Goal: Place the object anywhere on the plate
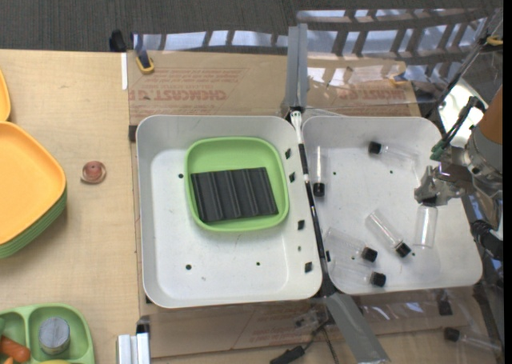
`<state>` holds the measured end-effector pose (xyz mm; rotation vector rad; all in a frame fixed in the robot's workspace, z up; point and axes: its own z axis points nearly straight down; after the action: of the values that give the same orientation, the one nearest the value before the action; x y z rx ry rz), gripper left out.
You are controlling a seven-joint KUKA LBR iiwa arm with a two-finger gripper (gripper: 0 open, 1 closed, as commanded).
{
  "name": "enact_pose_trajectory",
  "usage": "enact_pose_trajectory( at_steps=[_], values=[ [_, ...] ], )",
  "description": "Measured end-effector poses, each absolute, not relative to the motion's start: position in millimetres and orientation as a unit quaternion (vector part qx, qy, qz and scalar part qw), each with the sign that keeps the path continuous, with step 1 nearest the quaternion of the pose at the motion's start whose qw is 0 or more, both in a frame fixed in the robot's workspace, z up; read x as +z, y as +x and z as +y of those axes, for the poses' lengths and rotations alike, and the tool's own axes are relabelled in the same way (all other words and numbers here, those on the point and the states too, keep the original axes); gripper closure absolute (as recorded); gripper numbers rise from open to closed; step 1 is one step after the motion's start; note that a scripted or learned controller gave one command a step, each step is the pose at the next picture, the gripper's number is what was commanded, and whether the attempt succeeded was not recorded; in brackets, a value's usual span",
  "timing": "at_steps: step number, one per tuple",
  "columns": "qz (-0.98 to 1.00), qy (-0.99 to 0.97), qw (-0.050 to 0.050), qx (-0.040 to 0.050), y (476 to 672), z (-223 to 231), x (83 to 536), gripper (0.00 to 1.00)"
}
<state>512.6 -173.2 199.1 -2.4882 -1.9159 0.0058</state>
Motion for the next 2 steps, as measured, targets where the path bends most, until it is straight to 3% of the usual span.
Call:
enact_pose_trajectory(
  at_steps=[1, 2],
  values=[
    [-0.610, -0.792, 0.001, 0.0018, 512.6, -173, 199, 0.00],
    [-0.586, -0.811, 0.000, 0.0016, 571.2, -208, 290, 0.00]
  ],
)
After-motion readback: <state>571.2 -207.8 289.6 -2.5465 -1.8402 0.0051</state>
